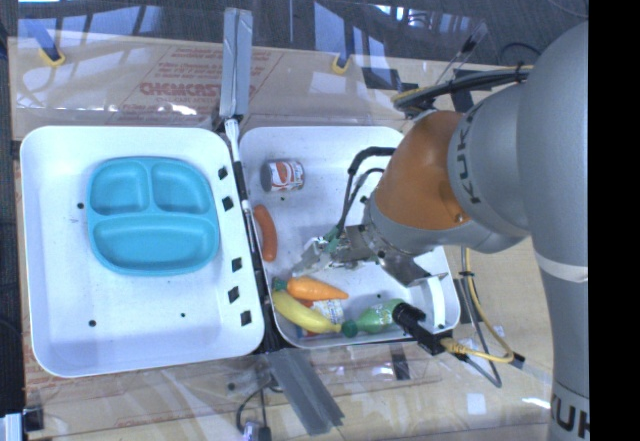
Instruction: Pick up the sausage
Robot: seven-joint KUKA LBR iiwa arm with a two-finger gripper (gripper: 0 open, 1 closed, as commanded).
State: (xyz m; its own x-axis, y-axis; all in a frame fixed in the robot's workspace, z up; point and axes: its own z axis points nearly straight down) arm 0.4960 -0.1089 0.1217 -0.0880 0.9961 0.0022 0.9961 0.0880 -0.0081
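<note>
Pincer (pixel 322 251) tips blurred, near sausage (pixel 266 232)

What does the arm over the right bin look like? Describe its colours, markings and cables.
The arm is bulky, rounded and grey, with a glossy orange band above the wrist and dark KUKA lettering partly visible on its shell. Black cables loop beside the wrist. The gripper is a small metallic assembly.

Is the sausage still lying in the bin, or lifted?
Lying in the bin. The sausage rests flat on the right bin's floor near its left wall, apart from the gripper.
</note>
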